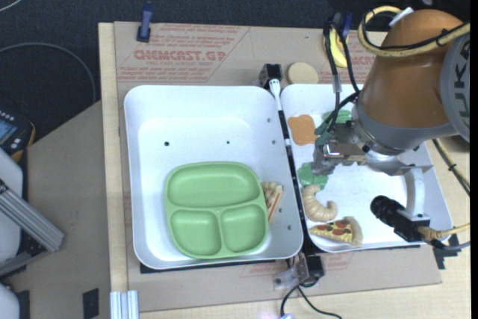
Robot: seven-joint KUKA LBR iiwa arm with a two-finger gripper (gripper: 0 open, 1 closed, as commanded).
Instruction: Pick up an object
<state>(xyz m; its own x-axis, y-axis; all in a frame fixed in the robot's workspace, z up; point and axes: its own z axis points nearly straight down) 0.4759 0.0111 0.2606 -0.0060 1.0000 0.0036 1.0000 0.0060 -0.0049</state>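
- While parked low over the right bin [357, 194], looks like the reach-and-line-up step of the pick, with nothing visibly lifted yet.
- Tool [326, 153] sitting close to that bin's left wall, between an orange toy piece [302, 129] further back and a green leafy piece [310, 175] just in front. Hard to say whether touching either.
- Can't tell if released or clenched, tucked under the wrist and too blurry, so no claiming a grasp on anything.
- Other candidates on the same bin floor: a curved beige piece [317, 207] and a pizza slice [336, 230], lying near each other by the front edge.
- Over in the left bin [194, 116]: a green divided plate [216, 209] with a small pale snack bit [272, 196] right at its rim. Well apart from the tool, so probably not the target.
- Next move, best guess: settle on the green leafy piece or the orange one, centre over it, drop straight down, close, then lift clear.
- Worth watching: tight spot by the bin wall, easy to clip the wall or nudge the neighbouring piece instead.
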